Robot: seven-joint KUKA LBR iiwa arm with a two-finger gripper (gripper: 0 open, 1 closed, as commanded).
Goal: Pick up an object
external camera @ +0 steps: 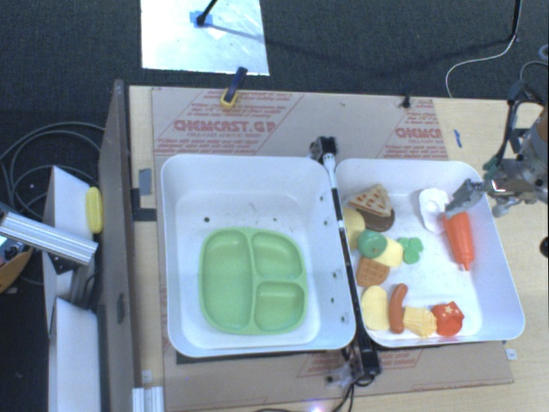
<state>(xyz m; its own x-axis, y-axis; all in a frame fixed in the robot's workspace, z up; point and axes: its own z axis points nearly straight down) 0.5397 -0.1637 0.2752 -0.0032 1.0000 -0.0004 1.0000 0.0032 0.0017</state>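
The bench [480,118] carries a cardboard sheet [283,118]; two white bins [249,174] sit side by side on it.

A pale green tray [253,280] sits in a white bin [184,230]; the carrot [461,239] is orange-red.

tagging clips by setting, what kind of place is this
Probably a robot test bench in a lab: two white bins on a cardboard sheet, toy food such as a carrot, loose cables on dark carpet.
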